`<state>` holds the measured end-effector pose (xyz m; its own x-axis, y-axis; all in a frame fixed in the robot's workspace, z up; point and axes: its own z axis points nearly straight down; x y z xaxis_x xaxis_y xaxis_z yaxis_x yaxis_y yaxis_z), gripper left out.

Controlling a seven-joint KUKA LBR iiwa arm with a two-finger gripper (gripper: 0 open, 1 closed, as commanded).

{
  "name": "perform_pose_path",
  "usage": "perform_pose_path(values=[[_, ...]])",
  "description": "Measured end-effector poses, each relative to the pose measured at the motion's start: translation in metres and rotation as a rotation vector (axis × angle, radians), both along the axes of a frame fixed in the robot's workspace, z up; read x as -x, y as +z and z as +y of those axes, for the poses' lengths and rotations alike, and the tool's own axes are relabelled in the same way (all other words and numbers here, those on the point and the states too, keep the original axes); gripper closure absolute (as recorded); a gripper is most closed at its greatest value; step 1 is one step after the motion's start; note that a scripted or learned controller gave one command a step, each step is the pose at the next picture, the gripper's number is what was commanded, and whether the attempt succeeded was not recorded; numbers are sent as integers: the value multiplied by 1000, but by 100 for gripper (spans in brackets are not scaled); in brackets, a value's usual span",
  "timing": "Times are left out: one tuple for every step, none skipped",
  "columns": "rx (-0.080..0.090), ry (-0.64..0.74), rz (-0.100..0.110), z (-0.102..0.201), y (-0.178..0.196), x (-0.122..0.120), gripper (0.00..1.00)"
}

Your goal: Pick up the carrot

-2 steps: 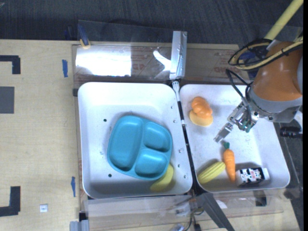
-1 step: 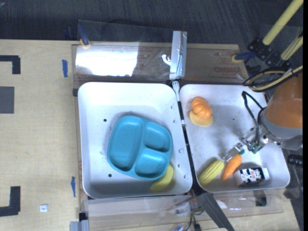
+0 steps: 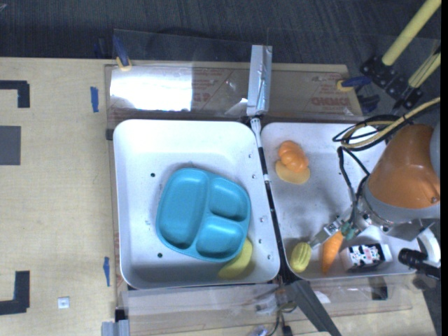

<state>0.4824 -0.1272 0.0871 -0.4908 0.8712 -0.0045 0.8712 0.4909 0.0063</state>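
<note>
Left bin (image 3: 133, 187): one blue divided tray (image 3: 201, 214) with three compartments, lying flat near the middle. A yellow rounded item (image 3: 240, 260) sits partly tucked under the tray's near right corner.

Right bin (image 3: 311, 208): an orange and yellow rubber-duck-like toy (image 3: 292, 162) toward the far left part. A small yellow-green piece (image 3: 300, 256) lies at the near left corner. The carrot (image 3: 331, 251) lies just to its right, near the bin's front wall, its length running roughly front to back. A small black and white object (image 3: 366, 255) rests just right of the carrot.

Arm: grey with an orange band (image 3: 406, 173), reaching in from the right over the right bin, black cables looping above it. The end effector (image 3: 343, 228) hangs at the carrot's upper end, touching or very nearly so. Whether its tips are spread or pressed together, I cannot tell from here.

Surface (image 3: 49, 187): pale wood with black corner marks and bits of blue tape on the left.
</note>
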Motion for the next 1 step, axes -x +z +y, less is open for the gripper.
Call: perform_pose_path(values=[[1, -4, -10, -1, 9, -4, 100]])
